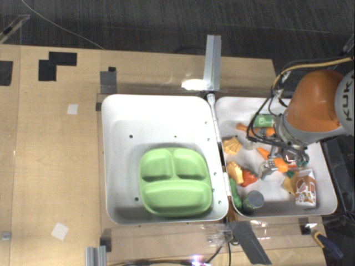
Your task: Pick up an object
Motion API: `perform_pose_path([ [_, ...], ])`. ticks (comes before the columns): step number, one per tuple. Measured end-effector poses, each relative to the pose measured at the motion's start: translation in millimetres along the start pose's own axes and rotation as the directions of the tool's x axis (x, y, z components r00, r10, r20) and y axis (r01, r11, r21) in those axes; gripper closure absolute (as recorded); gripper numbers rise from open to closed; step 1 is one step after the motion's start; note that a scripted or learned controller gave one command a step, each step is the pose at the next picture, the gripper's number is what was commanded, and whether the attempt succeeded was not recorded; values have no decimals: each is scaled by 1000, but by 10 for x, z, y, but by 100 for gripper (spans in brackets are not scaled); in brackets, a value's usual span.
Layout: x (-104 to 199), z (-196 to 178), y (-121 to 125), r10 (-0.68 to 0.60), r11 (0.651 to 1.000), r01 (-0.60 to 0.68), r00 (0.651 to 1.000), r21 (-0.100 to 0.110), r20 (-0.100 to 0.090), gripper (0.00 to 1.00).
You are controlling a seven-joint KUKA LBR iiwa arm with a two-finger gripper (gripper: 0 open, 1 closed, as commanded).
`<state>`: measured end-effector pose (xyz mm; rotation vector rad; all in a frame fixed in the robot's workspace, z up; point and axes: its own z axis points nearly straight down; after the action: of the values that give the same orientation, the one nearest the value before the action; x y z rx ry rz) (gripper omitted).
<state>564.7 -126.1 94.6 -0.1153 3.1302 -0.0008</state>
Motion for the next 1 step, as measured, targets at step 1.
perform_pose_path([
  [1,-14,-70,13,-6,1000,6,1000,-1,0,100],
])
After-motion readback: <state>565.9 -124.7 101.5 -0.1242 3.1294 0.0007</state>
